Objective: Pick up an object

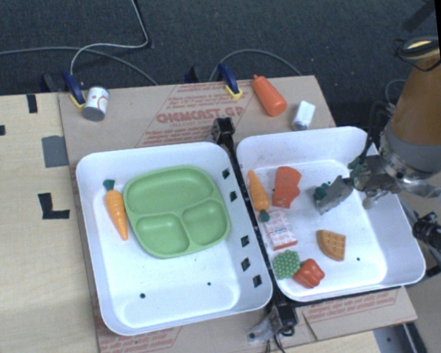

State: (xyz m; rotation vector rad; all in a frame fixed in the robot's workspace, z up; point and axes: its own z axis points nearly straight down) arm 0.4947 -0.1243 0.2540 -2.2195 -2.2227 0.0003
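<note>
Two white bins are set side by side; the left bin [108, 303] bears a green tray [178, 210] and a carrot [116, 210]; the right bin [396, 258] bears an orange cup [286, 185], a packet [279, 231], a waffle [332, 244], a broccoli [286, 264] and a red pepper [309, 273]; the gripper [329, 195] is held over the right bin, just right of the cup; the state of its jaws cannot be told.

Dark grey carpet [281, 14] across the top, thin cables [122, 44] looping over it. Pale wood bench [24, 257] at left with dark tape marks [50, 207]. Brown cardboard sheet [189, 112] with red print lies on the bench. Light even, no hard shadows.
</note>
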